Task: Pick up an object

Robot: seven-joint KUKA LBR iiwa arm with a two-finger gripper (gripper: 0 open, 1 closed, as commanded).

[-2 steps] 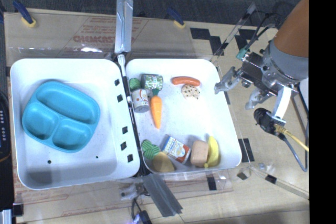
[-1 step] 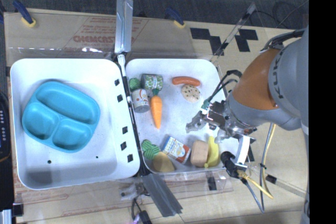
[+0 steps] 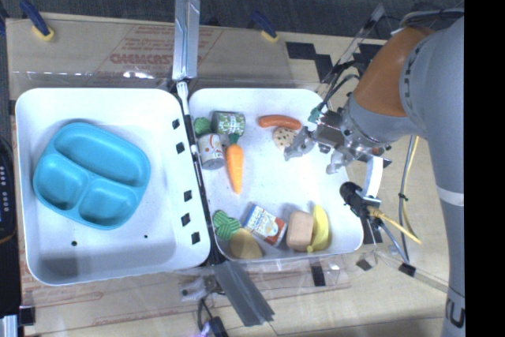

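The right bin [image 3: 260, 102] holds several toy foods. An orange carrot [image 3: 234, 166] lies near its middle, beside two small cans [image 3: 229, 123] [image 3: 211, 151]. A red sausage [image 3: 279, 121] and a speckled cookie [image 3: 282, 137] lie toward the back. Along the front wall sit a juice box [image 3: 265, 223], a brown block [image 3: 300, 230], a banana [image 3: 319, 226], a green item [image 3: 226, 225] and a yellowish lump [image 3: 245, 246]. My gripper [image 3: 316, 154] hangs low over the bin's right part, open with nothing between its fingers. Its left finger [image 3: 294, 147] is just right of the cookie.
The left bin [image 3: 31, 110] holds a blue divided plate [image 3: 91, 174]. A metal divider bar [image 3: 186, 35] stands between the bins at the back. The arm's grey body with the orange band [image 3: 390, 83] and cables crosses the right bin's right wall.
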